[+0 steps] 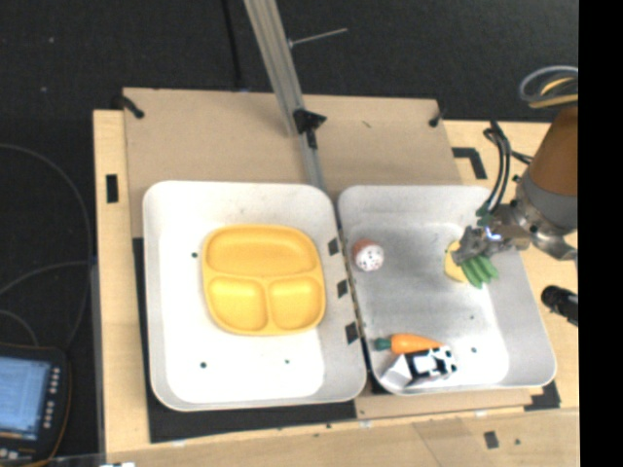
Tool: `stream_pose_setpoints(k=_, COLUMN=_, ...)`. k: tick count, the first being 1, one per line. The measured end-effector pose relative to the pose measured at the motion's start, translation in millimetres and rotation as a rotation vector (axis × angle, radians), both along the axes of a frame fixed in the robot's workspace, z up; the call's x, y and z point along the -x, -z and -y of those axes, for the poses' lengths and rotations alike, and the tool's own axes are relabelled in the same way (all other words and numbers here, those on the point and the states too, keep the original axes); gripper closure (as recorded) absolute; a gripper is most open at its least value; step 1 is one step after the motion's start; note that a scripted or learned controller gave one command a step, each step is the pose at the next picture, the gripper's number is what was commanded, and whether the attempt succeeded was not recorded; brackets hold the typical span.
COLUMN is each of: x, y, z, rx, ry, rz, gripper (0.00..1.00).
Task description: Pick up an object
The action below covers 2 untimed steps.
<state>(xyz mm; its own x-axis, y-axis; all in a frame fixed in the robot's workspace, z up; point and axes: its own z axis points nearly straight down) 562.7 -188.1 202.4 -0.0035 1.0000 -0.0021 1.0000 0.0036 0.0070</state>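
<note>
Objects for picking lie in the right bin: a small white ball with red specks near its left wall, a carrot with a green top at the front, a black-and-white patterned item just beside the carrot toward the front rim, and a yellow piece with green leaves toward the right side. Camera view: arm enters from the right, orange band above the wrist, cables trailing behind it. Gripper sits directly over the yellow-and-green piece, low in the bin; its tips are lost against the green leaves, so contact or a hold on the piece cannot be judged, and open or closed cannot be told. Left bin carries a yellow divided plate, three compartments, lying flat near the middle. A metal post slants up from the rear junction of the two bins. A tablet screen sits at the lower left, off the bench.
</note>
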Motion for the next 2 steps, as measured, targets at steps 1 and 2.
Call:
stream_pose_setpoints(k=1, x=-7.2, y=-46.6, z=-3.2, rx=0.0, ry=-0.001, rz=0.0, gripper=1.0)
stream_pose_setpoints(k=2, x=-3.1, y=-52.8, z=-63.1, rx=-0.003, ry=-0.004, rz=-0.003, gripper=1.0)
